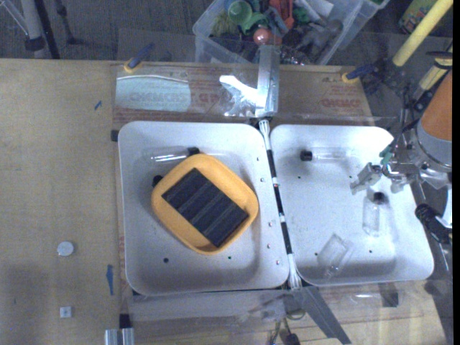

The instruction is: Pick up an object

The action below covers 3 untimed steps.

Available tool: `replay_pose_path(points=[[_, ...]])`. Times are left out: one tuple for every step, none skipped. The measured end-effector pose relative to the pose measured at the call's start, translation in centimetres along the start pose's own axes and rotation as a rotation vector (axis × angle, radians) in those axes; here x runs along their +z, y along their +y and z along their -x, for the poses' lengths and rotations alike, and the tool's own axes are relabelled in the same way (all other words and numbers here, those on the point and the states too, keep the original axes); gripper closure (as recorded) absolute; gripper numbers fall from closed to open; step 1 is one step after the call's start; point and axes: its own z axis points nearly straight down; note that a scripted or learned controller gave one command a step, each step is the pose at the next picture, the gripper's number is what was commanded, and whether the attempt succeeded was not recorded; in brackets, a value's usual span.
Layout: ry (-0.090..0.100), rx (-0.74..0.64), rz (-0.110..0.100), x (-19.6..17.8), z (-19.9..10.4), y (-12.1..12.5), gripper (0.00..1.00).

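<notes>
My gripper (370,178) is hovering over the right bin (402,264), fingers spread, on a tan surface (50,157); a toy-filled tub (287,13) is sitting behind.

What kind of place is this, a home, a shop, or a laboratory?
Most likely a robotics laboratory. A robot arm reaches over two white bins fixed on a wooden bench, and a clear box of mixed toys stands behind, probably test objects for grasping.

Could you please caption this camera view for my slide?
Tool hovers over right bin; yellow object lies in left bin.
</notes>
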Motion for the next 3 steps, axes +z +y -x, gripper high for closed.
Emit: replay_pose_path(points=[[-0.003,-0.066,0.005,-4.8,0.1,5.3,0.00],[-0.004,-0.405,0.006,7.9,-5.5,12.3,0.00],[-0.002,0.031,0.003,10.4,-6.5,11.5,0.00]])
